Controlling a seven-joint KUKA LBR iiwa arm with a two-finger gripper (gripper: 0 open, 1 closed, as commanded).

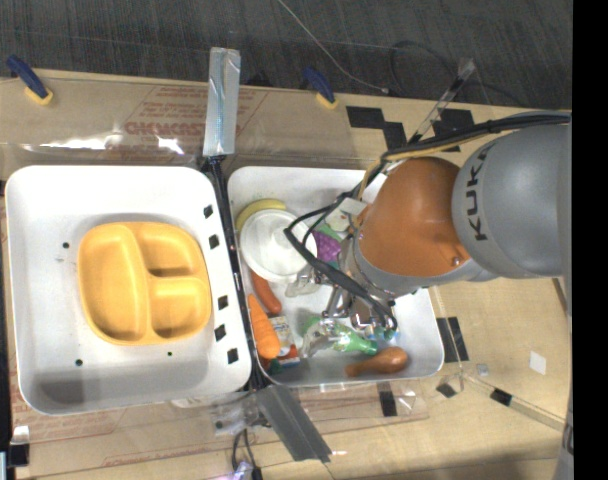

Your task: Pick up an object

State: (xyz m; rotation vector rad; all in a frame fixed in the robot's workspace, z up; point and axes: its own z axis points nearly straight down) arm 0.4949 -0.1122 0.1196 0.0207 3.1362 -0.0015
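Camera view: the right bin point(424, 353) is being crowded by the hand point(356, 320), grip undeterminable, above carrots point(264, 333); a yellow tray point(144, 280) is being held in the left bin point(34, 268).

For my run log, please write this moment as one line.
arm: over right bin | claw: low among items, grasp unclear | nearby: orange carrot, brown item, white cup | left bin: yellow tray
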